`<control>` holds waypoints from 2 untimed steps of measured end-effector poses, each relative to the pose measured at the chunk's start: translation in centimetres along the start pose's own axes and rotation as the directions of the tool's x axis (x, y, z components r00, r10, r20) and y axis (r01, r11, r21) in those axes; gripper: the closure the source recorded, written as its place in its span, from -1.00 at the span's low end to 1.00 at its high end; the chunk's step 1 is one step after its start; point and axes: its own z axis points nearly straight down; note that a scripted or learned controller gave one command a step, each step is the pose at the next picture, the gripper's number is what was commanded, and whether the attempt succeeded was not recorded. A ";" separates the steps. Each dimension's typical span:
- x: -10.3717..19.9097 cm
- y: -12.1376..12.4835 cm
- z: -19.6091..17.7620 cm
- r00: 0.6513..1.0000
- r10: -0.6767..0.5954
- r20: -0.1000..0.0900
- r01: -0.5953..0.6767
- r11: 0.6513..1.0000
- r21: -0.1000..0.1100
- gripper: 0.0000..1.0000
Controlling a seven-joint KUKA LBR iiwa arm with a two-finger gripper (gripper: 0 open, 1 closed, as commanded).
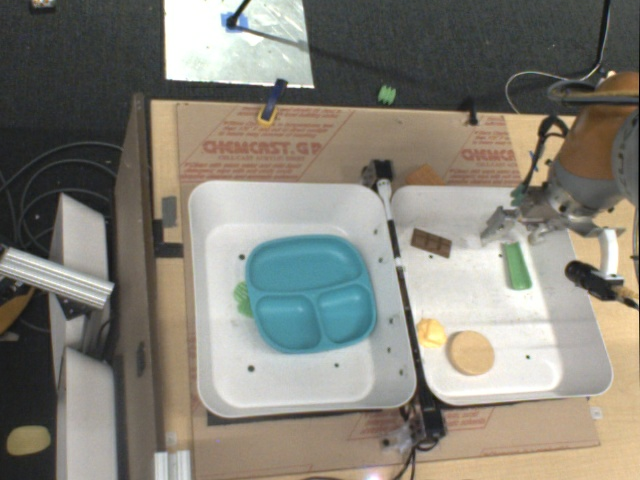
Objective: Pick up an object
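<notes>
1. Over at the right bin (580, 368), the hand (520, 230) is hovering at the far side, right above a green stick (517, 266); can't tell how wide it's sitting.
2. Nearby, a brown bar (432, 241), yellow piece (431, 332) and tan disc (470, 353) are lying.
3. Left bin (215, 368) is holding a blue tray (310, 291).

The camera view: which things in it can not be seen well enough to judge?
- The claw above the green stick: its fingers merge with grey metal, contact unclear.
- A green item in the left bin: mostly hidden under the blue divided plate.
- The arm: cut off by the right edge.
</notes>
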 end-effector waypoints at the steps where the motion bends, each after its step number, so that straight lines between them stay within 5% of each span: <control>1: -0.1 -2.1 2.5 1.000 -0.002 0.001 0.002 1.000 -0.004 -1.00; 2: -0.1 -1.8 1.2 1.000 -0.003 0.002 0.003 1.000 -0.010 1.00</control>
